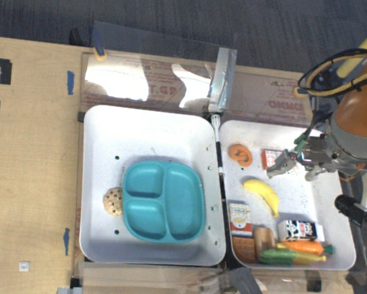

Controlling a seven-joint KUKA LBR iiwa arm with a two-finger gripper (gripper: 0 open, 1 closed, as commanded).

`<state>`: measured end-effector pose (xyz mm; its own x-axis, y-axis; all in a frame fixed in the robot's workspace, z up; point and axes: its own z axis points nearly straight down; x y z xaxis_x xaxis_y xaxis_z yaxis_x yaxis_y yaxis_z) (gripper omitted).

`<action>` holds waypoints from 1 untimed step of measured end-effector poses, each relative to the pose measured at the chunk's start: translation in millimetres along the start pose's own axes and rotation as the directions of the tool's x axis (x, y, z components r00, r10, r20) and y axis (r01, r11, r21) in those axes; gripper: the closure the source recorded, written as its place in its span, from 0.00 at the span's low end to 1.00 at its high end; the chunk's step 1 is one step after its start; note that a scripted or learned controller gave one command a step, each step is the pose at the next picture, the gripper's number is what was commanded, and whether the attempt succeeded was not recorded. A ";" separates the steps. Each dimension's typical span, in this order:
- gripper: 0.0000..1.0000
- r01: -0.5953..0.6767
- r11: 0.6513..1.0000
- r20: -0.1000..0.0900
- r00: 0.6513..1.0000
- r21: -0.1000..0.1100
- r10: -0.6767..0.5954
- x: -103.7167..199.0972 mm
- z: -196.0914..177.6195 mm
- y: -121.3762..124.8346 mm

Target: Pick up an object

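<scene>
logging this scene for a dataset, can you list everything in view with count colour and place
bins: 2, white, side by side on the bench
divided tray: 1, teal, in the left bin
cookie: 1, tan, left bin, at the tray's left edge
pretzel: 1, orange, right bin, far left part
banana: 1, yellow, middle of the right bin
small cartons: 3, mostly white with print, right bin
carrot: 1, orange, near edge of the right bin
green vegetable: 1, beside the carrot
arm: 1, grey and orange, from the right
end effector: 1, grey, above the right bin
</scene>
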<state>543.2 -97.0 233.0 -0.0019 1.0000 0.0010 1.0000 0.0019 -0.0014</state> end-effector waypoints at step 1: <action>0.00 0.100 0.995 0.003 0.995 -0.009 -0.100 -6.1 144.1 30.0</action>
<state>573.1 -102.8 88.9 -0.1021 0.9948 -0.0017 0.9947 0.1021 0.0080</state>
